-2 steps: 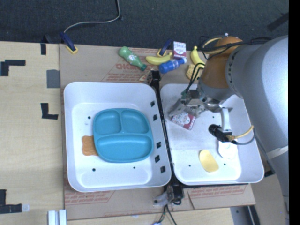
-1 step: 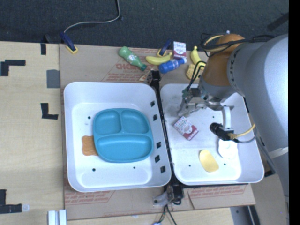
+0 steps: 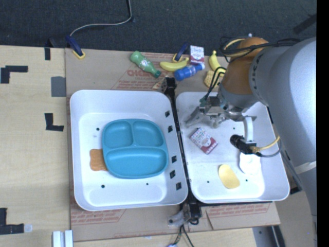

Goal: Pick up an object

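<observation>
The gripper [image 3: 204, 120] hangs over the 11 o'clock part of the right bin [image 3: 273, 190], its fingers spread apart with nothing between them. The nearest candidate is a small red and white packet [image 3: 203, 140], lying flat on the bin floor just at 6 o'clock from the gripper and apart from it. It looks like the sensible target. To do the pick well, the gripper probably needs to shift a little toward 6 o'clock until the packet sits squarely between the fingers, then descend right to the floor, since a flat, thin packet gives little height to catch. Closing across its narrower side would likely give the firmer hold, and because it lies at a slant the wrist may need a small turn to match. A yellow piece [image 3: 229, 176] at 5 o'clock from the packet and a white piece [image 3: 250, 164] at 4 o'clock lie well clear, so neither should be knocked. The bin's dividing wall stands near at 9 o'clock, so the finger on that side wants watching. A slow lift would show whether the packet truly comes up.
</observation>
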{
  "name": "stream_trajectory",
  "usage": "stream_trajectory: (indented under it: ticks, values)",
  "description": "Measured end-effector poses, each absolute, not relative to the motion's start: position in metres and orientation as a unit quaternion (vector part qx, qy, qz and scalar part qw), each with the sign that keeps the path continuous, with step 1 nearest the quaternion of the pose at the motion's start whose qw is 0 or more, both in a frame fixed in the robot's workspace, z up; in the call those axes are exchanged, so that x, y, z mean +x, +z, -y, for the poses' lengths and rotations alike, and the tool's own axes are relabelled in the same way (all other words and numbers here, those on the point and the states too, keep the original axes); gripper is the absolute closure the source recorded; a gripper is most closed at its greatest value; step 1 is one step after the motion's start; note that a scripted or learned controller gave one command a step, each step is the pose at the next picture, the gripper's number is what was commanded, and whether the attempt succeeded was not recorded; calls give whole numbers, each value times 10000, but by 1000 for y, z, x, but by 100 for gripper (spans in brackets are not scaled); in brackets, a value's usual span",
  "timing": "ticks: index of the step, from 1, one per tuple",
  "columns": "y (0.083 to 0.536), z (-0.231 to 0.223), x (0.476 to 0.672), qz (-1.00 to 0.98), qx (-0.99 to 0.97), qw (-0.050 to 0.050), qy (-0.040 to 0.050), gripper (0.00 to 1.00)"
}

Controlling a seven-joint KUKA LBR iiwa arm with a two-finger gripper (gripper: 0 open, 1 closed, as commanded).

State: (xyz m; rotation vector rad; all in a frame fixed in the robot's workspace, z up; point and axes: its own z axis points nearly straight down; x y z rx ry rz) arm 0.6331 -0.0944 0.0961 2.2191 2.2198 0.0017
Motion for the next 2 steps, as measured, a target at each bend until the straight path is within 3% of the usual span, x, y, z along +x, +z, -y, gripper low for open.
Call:
stream_trajectory:
  ticks: [1,2]
  values:
    - [86,98,578,-7071,7071,15,7,0]
    - [96,98,579,-7072,7070,25,9,100]
